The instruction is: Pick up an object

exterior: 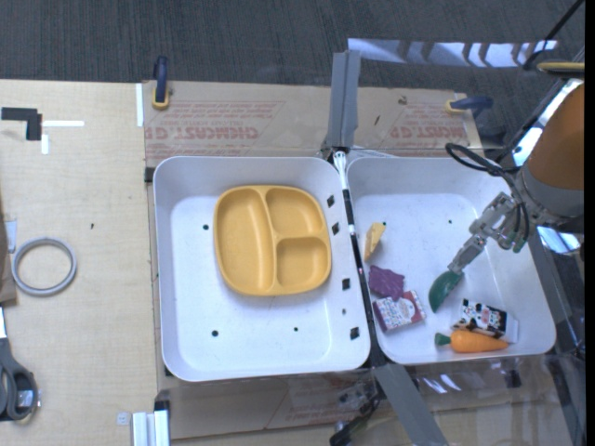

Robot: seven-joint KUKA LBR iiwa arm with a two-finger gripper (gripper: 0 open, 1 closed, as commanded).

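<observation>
Green spoon (446,286) lies just under my hand (476,245), not lifted yet. I cannot tell if my hand grips it. Lifting is left.

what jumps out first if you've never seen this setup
The yellow divided plate fills the middle of the left bin. In the right bin, the gripper hangs just above a green object, with an orange carrot near the front edge.

Tape roll (43,266) on wooden bench (84,342)
</observation>
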